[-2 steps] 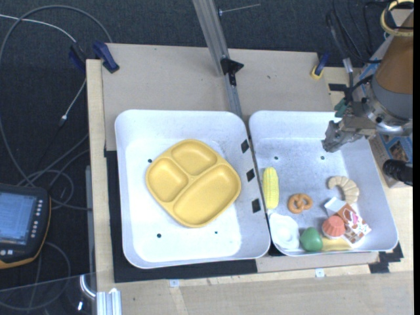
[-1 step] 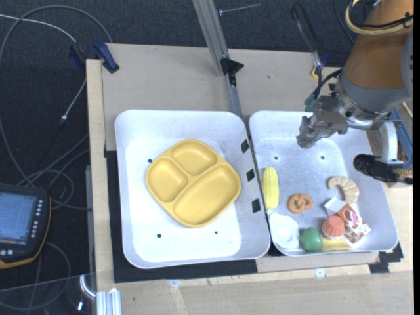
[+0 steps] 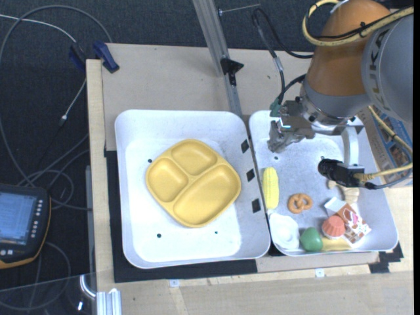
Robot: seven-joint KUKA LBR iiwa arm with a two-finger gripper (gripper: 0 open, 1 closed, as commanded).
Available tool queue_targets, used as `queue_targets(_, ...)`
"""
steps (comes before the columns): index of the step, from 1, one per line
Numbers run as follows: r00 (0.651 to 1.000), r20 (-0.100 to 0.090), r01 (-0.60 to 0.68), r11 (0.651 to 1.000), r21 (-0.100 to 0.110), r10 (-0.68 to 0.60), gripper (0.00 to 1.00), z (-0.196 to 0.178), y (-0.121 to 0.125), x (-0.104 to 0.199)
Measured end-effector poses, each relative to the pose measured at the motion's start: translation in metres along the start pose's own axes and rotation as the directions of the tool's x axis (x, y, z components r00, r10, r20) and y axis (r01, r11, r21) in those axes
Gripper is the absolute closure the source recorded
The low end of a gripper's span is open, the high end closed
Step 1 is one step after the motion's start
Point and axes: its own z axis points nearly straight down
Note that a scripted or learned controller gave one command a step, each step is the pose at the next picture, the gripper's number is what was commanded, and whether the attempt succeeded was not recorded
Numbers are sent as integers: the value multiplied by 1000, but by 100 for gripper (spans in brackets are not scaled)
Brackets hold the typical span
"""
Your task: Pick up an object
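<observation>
Hovering tool: the tool (image 3: 281, 136) hangs over the upper left part of the right bin (image 3: 387, 235), under the grey arm with the orange band (image 3: 344, 38).
Tool state: whether it is spread or pressed together cannot be told at this angle; nothing shows between its tips.
Directly beneath: bare white bin floor, with no object touching the tool.
Nearest candidate: the yellow corn cob (image 3: 270, 187) lies lengthwise along the right bin's left wall, below the tool and apart from it.
Other candidates: a pretzel (image 3: 300, 203) sits just right of the corn; a white cup-like piece (image 3: 284, 228), a green ball (image 3: 311, 239), a pink shell-like toy (image 3: 333, 226) and a red and white packet (image 3: 355, 222) crowd the bin's lower edge, several of them touching.
Left bin: the left bin (image 3: 131, 149) holds a yellow divided plate (image 3: 193, 182), tilted in plan and well apart from the tool.
Bench: the bench (image 3: 164, 77) carries both bins side by side.
Step in hand: judged to be the approach, before any grasp.
Next move calls for: shifting toward the near side of the bin until centred over one item, probably the corn, lining the tips across its narrow width, then descending; the wall just beside it leaves little room for one tip.
</observation>
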Motion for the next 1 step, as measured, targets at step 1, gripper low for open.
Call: queue_targets(1,1000,0,0,1000,1,0,100,14,1,57)
